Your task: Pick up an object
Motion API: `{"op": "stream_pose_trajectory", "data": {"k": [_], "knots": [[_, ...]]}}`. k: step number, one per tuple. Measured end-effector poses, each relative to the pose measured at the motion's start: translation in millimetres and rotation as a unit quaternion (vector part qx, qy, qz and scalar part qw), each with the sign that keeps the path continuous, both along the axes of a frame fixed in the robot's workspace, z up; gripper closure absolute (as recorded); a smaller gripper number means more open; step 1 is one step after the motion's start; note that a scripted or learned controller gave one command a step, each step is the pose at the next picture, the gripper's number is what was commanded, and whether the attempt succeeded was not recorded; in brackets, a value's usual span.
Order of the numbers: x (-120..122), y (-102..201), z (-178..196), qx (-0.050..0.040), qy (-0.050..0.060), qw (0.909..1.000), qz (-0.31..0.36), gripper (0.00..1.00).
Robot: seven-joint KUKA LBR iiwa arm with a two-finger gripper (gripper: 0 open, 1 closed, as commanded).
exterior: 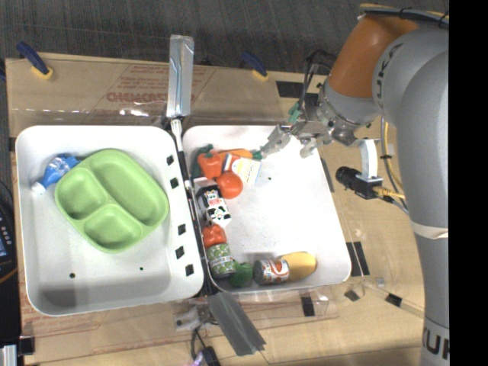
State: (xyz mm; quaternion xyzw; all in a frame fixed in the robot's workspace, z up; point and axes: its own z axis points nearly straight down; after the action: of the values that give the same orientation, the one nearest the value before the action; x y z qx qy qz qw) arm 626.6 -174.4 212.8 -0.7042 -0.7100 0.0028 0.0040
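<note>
The gripper [263,149] sits low at the far end of the right bin [305,212], its tip just beside an orange toy [232,175]; how far it is open, I cannot tell. The grey arm [412,90] bends in from the right, orange band uppermost. Along that bin's left wall lie a cow-patterned carton [216,207] and a green bottle [219,256]; one can [268,271] and one yellow piece [301,264] rest at the near edge. The left bin [46,280] holds one green divided plate [112,198] and a blue item [56,168].

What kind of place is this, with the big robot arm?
Probably a robot lab, not a kitchen. A big robot arm reaches over two white bins on a bench, holding toy food and a green divided plate.
</note>
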Motion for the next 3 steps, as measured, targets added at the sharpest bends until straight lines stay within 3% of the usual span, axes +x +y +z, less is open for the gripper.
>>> {"op": "stream_pose_trajectory", "data": {"k": [1, 2, 3], "knots": [[6, 55, -114, 0.0005, 0.001, 0.9981, 0.061, 0.00], [6, 55, -105, 0.0006, 0.002, 0.9980, 0.063, 1.00], [31, 0, 4, -0.0007, -0.004, 0.9961, 0.088, 1.00]]}}
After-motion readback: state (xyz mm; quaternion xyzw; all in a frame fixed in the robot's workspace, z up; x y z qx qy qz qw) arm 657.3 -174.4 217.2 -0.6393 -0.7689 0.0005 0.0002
